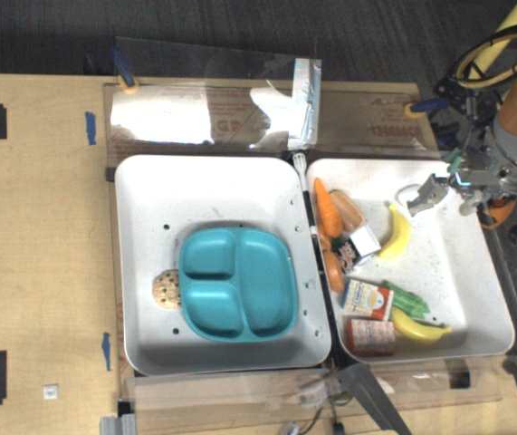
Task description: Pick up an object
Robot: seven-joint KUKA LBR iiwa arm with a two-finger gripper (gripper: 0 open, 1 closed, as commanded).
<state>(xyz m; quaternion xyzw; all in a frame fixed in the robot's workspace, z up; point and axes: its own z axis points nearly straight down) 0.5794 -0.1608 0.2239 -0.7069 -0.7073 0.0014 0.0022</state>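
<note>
Two white bins sit side by side on our bench; in the right bin [475, 333] we see a banana [397, 233] lying near its middle, beside a carrot [327, 208]. We find the gripper [421, 195] just right of the banana's far end, holding nothing; whether its fingers are open we cannot tell; the left bin [149, 188] carries a teal plate [237, 282].

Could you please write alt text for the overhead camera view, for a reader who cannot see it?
The gripper hangs over the right bin, near a banana; that bin also holds a carrot, small cartons and a second banana. The left bin holds a teal divided plate with a cookie beside it.
</note>
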